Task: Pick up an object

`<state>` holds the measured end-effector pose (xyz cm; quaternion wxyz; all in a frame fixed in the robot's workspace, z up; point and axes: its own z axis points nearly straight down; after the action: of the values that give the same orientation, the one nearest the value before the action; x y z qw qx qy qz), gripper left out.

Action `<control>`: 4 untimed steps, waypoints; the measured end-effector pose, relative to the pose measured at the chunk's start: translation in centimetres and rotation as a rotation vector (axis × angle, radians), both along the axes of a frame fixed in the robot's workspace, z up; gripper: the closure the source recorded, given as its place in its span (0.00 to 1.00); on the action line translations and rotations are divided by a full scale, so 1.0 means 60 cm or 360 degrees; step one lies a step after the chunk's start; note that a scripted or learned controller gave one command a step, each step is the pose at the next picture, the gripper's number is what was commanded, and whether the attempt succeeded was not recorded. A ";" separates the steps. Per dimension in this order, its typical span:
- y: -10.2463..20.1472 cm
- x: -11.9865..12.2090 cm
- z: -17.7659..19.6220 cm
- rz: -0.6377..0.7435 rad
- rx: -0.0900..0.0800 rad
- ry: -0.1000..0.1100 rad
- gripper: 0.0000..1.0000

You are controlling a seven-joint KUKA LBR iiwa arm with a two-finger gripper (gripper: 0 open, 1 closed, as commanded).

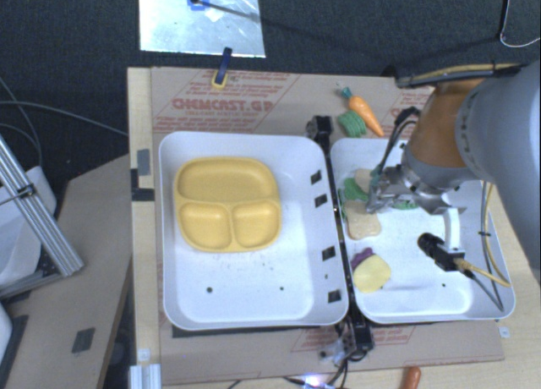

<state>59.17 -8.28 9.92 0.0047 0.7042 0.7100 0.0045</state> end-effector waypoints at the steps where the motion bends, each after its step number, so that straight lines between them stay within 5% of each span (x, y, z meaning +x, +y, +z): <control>1: -0.046 -0.048 -0.020 -0.0014 0.0000 0.0005 1.00; 2: -0.046 -0.047 -0.019 -0.0012 -0.0005 0.0006 0.00; 3: 0.111 0.017 0.154 0.0011 0.0006 -0.0004 0.00; 4: 0.279 -0.004 0.204 0.0011 0.0008 0.0013 0.00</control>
<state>58.95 8.47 22.14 0.0001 0.7017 0.7124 0.0033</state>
